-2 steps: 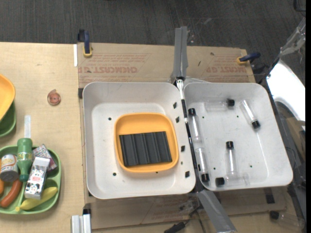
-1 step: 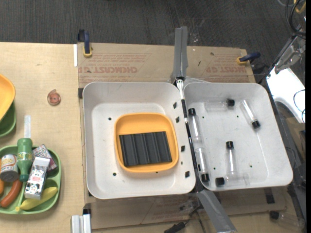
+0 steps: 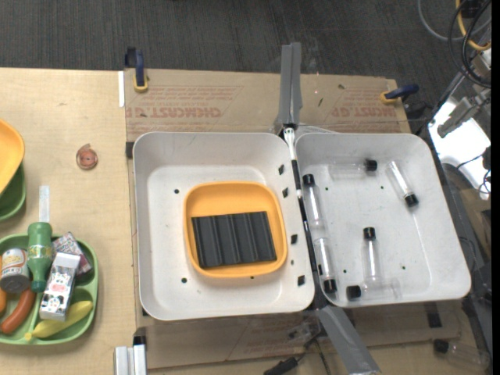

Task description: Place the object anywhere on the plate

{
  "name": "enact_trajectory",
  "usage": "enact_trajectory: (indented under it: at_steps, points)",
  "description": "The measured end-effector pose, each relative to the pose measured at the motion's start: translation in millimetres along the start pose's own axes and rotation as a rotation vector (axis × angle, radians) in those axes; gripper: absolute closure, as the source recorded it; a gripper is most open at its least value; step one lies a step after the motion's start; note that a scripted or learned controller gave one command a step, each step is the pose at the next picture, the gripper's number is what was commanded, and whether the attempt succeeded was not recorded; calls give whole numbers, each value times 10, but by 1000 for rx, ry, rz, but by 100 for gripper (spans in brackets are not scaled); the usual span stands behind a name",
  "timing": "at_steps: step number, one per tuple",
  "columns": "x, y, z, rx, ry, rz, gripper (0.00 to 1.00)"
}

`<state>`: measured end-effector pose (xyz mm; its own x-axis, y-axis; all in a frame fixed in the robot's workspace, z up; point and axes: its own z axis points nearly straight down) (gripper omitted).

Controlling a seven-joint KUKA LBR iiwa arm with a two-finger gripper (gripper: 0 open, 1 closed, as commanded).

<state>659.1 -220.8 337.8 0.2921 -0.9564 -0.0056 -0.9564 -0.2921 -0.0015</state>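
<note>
A green tray [image 3: 78,319] of toy food sat at the counter's [image 3: 62,116] near left corner. In the left bin [image 3: 156,209], the orange plate [image 3: 234,192] lay at its middle. The dark ribbed slab [image 3: 234,238] rested flat on the plate, long axis running left to right, ribs running near to far. Clear, black-capped tubes [image 3: 371,256] lay scattered in the right bin [image 3: 437,233].
</note>
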Motion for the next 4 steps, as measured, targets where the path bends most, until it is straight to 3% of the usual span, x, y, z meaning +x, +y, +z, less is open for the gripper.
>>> enact_trajectory:
  at_steps: [1,3,4]
  points:
    - [-132,-47,443,-1,-1,-363,0]
    - [-212,-75,144,1,3,-975,0]
    - [-99,-40,515,1,2,-1077,0]
